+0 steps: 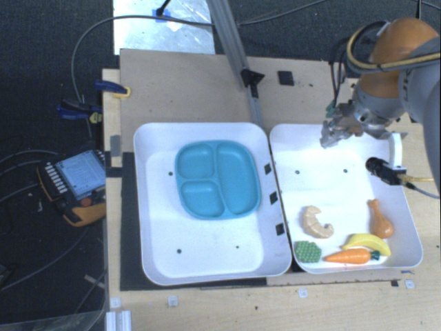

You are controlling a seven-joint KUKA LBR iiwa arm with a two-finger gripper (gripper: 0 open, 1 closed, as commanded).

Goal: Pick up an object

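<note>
- Toy food, the things to be picked, lies in the near part of the right bin [289,143]: a green broccoli-like piece [308,252], a beige croissant [315,222], an orange carrot [348,256], a yellow banana [367,243] and a brown drumstick [380,219].
- Carrot and banana touch; the broccoli-like piece sits just beside the carrot's tip.
- Left bin [158,254] holds a blue divided plate [217,178] with three compartments.
- Left of the surface [179,81], a small blue-screened device [77,174] lies on the floor; its writing is too small to read.
- No brand or label is legible on the bins or toys.
- The pincer [332,136] hangs over the right bin's far edge, well apart from the toys, with nothing between its fingers; whether they stand apart or together cannot be told.
</note>
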